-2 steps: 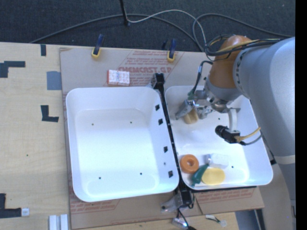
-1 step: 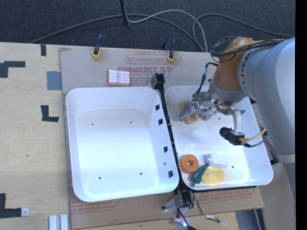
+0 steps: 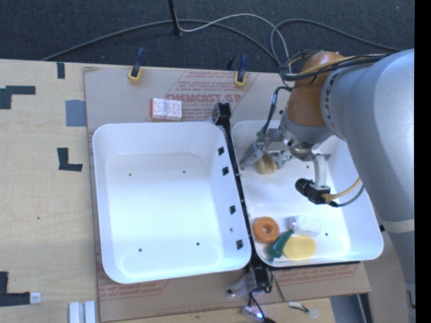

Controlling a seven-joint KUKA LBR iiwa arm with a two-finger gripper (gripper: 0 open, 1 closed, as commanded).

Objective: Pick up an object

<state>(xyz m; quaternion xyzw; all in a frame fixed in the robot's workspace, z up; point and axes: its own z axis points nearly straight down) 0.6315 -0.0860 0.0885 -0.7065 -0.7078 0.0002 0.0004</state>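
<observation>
Camera view is showing us the gripper (image 3: 264,155) reaching into the right bin (image 3: 350,247), beside a tan object (image 3: 267,165). Jaw state: we cannot tell.

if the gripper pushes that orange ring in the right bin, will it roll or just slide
The orange ring lies flat on the floor of the right bin, so it will probably slide, not roll. It looks small and light, so a nudge may shift it easily. The green piece and yellow piece lie close by and may get knocked.

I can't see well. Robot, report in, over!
Gripper low in right bin, at a tan object; grasp unclear. Orange ring, yellow piece, green piece lie apart, near front.
</observation>
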